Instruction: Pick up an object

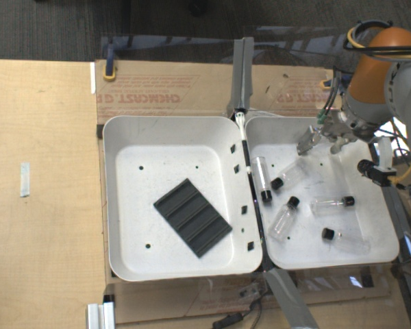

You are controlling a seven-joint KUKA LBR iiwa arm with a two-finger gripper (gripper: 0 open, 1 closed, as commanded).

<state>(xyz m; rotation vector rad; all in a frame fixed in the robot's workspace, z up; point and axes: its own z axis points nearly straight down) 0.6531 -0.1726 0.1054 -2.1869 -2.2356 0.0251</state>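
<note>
We see two shallow white plastic bins side by side on the bench. In the left bin [123, 252] lies a dark grey ribbed rectangular slab [192, 217], turned diagonally, near the middle of the floor. The right bin [377, 252] holds several clear plastic vials with black caps: one long vial [261, 177] lies along the left wall, one vial [284, 218] lies tilted near the middle, one vial [332, 203] lies flat to the right of it, and one vial [344, 237] is near the front right corner. The grey two-finger gripper [320, 139] of the arm hangs over the back part of the right bin. We cannot tell how it is set, and we see nothing gripped in it.
</note>
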